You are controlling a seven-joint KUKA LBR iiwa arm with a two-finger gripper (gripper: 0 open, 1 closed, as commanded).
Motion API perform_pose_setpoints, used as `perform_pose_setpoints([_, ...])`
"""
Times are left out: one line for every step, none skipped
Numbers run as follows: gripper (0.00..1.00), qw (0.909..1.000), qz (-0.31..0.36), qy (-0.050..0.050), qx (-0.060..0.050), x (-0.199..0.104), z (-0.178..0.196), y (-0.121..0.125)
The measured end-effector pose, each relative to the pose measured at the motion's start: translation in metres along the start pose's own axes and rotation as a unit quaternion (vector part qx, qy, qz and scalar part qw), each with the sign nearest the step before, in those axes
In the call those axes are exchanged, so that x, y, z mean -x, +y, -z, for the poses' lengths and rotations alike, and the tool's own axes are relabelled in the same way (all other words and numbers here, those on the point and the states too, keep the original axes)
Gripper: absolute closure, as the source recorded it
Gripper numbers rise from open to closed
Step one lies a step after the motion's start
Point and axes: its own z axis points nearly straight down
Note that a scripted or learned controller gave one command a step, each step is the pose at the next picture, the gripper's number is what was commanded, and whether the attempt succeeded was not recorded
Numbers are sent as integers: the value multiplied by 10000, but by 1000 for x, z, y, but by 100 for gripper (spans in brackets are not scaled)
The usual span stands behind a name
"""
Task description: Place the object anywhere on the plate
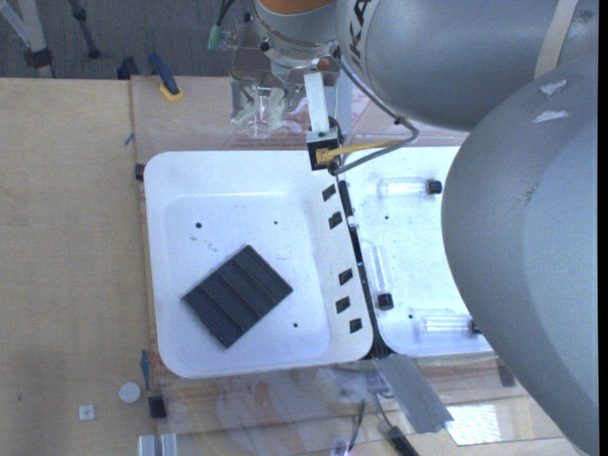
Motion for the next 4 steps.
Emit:
perform_pose_setpoints([100,9883,1526,7,42,-1,35,1])
perform_pose_setpoints([100,9422,3351,-2,52,13,101,2])
perform_pose_setpoints([100,8873,4612,-7,42,10,101,1])
perform_pose_setpoints([100,8526,5226,-3,33,2,101,-6])
